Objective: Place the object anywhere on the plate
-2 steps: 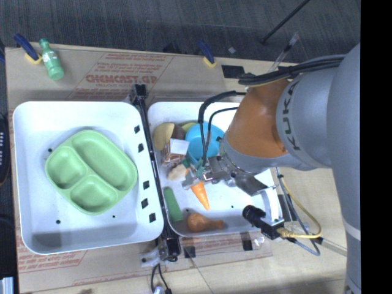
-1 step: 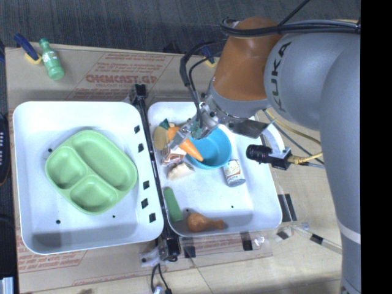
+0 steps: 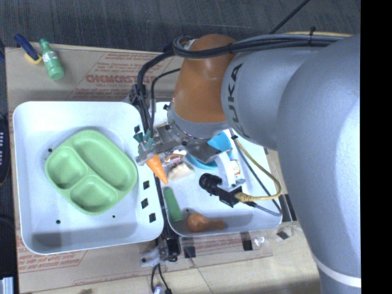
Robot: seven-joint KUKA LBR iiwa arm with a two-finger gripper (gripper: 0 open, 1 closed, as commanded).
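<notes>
Over the right bin [image 3: 263, 228] hangs the tool [image 3: 152, 149], its state unclear; green plate [image 3: 92, 171] fills the left bin [image 3: 30, 164].

A pale green three-compartment plate [image 3: 92, 170] lies flat in the left bin; a small orange carrot [image 3: 157, 167] rests slantwise in the right bin.

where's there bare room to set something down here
The green plate has three bare compartments, and the left bin has bare floor around it, widest along its near wall. The right bin is crowded: carrot, green vegetable, brown piece, under the arm.
</notes>
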